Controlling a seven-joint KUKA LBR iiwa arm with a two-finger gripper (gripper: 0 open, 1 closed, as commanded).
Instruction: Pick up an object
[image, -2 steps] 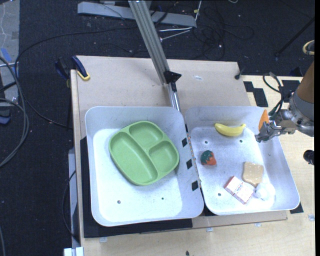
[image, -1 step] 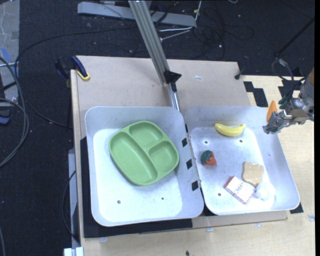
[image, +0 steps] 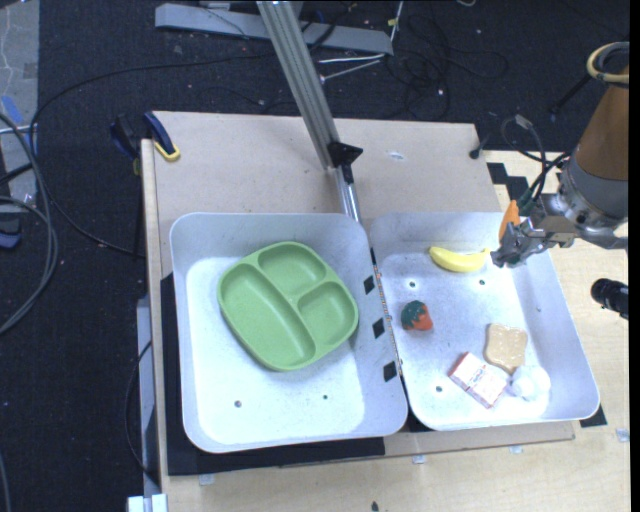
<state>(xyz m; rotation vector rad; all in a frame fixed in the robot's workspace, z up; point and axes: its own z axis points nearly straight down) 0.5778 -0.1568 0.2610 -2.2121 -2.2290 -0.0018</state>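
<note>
The left bin (image: 200, 400) carries a green divided plate (image: 288, 304), well apart from the action. The right bin (image: 560, 330) holds the pickable bits, all placed off the banana (image: 458, 259): a strawberry-like toy (image: 417, 316) just below-left, a tan slice (image: 505, 346) and a small box (image: 477, 379) farther down-right. The gripper (image: 512, 246) hangs just right of the banana, nothing seen between its tips; whether spread or pressed together, I cannot tell. Nothing blocks the banana.
</note>
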